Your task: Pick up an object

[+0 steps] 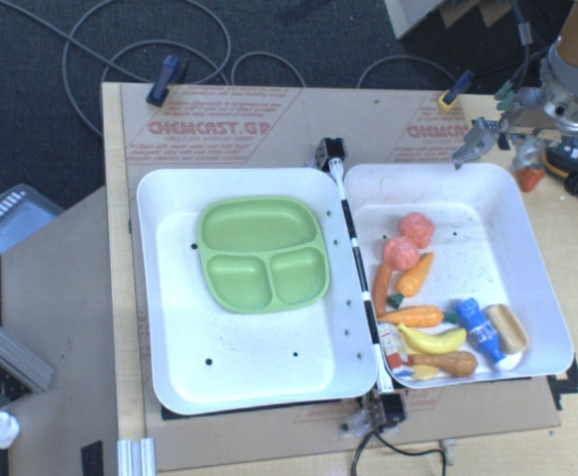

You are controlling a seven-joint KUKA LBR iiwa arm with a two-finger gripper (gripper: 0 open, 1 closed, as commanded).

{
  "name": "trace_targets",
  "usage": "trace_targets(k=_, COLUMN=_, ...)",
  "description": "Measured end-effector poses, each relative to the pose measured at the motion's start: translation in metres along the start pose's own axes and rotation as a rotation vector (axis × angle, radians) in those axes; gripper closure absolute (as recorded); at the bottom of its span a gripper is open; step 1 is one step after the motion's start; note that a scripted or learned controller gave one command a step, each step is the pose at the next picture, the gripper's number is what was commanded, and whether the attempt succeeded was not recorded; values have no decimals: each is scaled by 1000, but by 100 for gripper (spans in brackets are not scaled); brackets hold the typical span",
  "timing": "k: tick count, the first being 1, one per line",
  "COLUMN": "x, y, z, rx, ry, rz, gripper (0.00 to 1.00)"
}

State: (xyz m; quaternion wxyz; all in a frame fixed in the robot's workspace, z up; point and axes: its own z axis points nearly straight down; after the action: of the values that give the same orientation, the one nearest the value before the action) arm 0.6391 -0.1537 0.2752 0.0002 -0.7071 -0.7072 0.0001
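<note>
While hand [482, 139] hovers at right bin's [536, 256] far rim, finger state unreadable, toy food [429, 315] sits piled toward its near edge; green tray [264, 253] in left bin [165, 296].

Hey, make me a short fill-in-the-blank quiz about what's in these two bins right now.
1. The green divided plate lies in the ____ bin as the camera sees it.
2. That plate has ____ compartments.
3. The banana is coloured ____.
4. The blue bottle lies beside the bun in the ____ bin.

Missing words: left; three; yellow; right
</note>
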Motion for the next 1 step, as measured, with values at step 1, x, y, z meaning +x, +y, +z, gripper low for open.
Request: trace_targets(k=1, x=62, y=-51, z=97, rx=1, ry=0, rz=-1, gripper=0)
